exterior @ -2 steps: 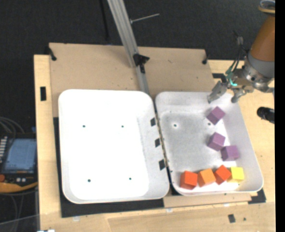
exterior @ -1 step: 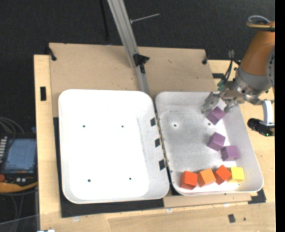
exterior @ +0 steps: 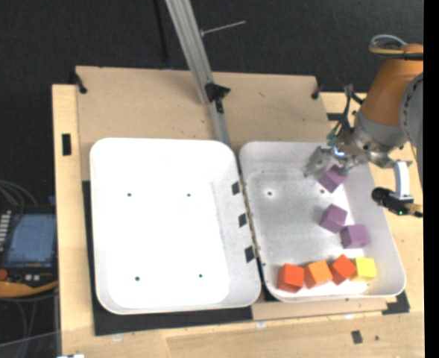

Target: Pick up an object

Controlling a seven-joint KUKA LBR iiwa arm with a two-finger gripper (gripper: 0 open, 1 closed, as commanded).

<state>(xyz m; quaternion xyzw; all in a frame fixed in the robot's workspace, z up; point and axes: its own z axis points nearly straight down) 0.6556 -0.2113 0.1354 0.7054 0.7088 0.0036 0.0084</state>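
My gripper [exterior: 331,161] hangs over the back of the right bin [exterior: 279,200], reaching in from the right. A purple block [exterior: 332,178] sits tilted between its fingertips, and the gripper is shut on it. Two more purple blocks [exterior: 334,217] [exterior: 354,235] lie in the bin's right half. Along the front wall stands a row of blocks: a red-orange one [exterior: 291,277], an orange one [exterior: 319,273], another red-orange one [exterior: 343,268] and a yellow one [exterior: 365,267].
The left bin [exterior: 163,222] lies beside the right one, with a row of black clips [exterior: 243,218] between them. A slanted metal pole [exterior: 197,58] rises behind the bins. A pendant with a blue screen [exterior: 25,241] sits off the bench at left.
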